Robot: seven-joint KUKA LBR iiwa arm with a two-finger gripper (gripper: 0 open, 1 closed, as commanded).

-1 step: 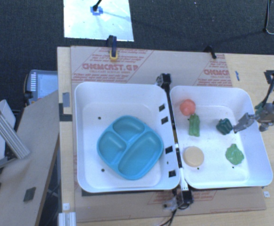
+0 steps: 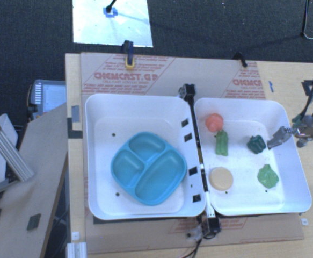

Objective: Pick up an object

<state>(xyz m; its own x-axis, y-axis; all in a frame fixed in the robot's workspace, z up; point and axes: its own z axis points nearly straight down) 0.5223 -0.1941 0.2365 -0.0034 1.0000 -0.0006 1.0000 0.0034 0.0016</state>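
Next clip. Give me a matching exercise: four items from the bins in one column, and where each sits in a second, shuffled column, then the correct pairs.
Items
1. blue divided plate
2. orange-red ball
3. tan round disc
4. dark green toy

Places
A. right bin, near its front left
B. right bin, just beside the gripper
C. left bin, near its middle
D. right bin, back left corner

Pairs: 1-C, 2-D, 3-A, 4-B
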